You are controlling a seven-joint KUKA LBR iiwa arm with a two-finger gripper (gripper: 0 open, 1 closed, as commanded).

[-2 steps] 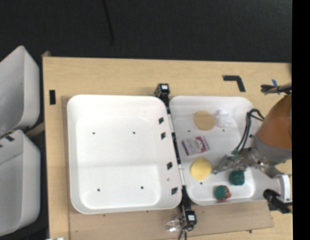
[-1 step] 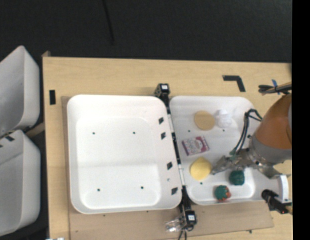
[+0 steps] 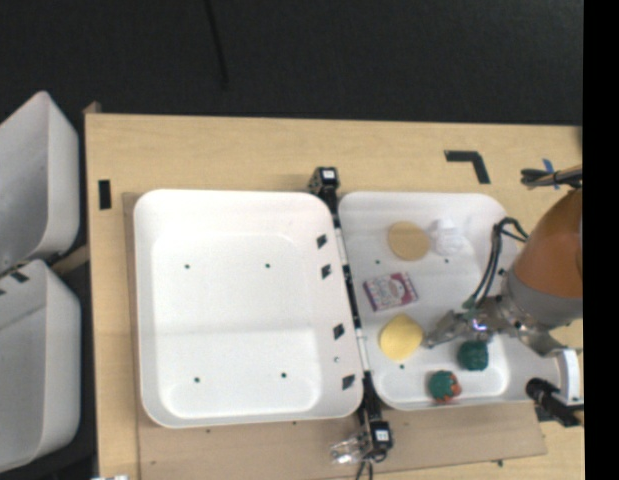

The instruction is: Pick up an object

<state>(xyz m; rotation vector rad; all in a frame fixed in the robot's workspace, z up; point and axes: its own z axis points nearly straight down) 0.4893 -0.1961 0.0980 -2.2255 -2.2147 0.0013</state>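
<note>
The arm is seen reaching in over the right bin, its orange band above the wrist; the pincer is lowered into the near part of that bin, and how far it is open cannot be told, nor whether anything is held; nothing is seen lifted clear of the floor of the bin.

The left bin lies well away from the pincer, beyond the seam where the 2 bins meet.

5 things are scattered about the pincer; the yellow ball sits just beside it, toward the seam; the tan disc lies farther off, toward the far wall; the pink packet rests between disc and ball, near the pincer; the dark green lump is just beside the pincer, perhaps touching it, on the side toward the near wall; the small green and red piece lies a little past that, close to the near wall.

The step in hand is judged to be the approach, or the closing, on a target; the green lump or the yellow ball seems the likeliest choice, though which cannot be settled. A firm closing about 1 thing is called for next, then a straight lift; neighbours stand close, so a nudge is to be guarded against.
</note>
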